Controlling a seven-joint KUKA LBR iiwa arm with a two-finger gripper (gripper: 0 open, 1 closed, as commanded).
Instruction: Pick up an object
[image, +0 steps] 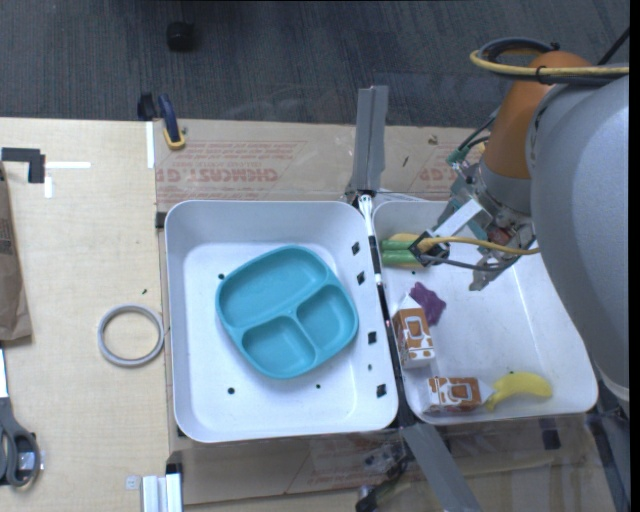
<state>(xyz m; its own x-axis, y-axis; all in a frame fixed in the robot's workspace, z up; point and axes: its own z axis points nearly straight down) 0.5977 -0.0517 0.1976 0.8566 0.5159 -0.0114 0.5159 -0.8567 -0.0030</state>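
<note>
The right bin (520, 330) holds several small things. A green and yellow item (397, 250) lies at its back left corner, and a purple piece (428, 300) sits just in front of that. Two small brown and white cartons lie near the left wall (413, 335) and the front wall (455, 394). A yellow banana (520, 388) rests at the front right. My gripper (483, 268) hangs over the back half of this bin, right of the green and yellow item and above the purple piece. Nothing shows in its grasp.
A blue divided plate (288, 310) lies in the left bin (190, 300). A grey ring (130, 333) and scissors (15, 455) lie on the bench at left. My large grey arm (590, 200) overhangs the right bin's right side.
</note>
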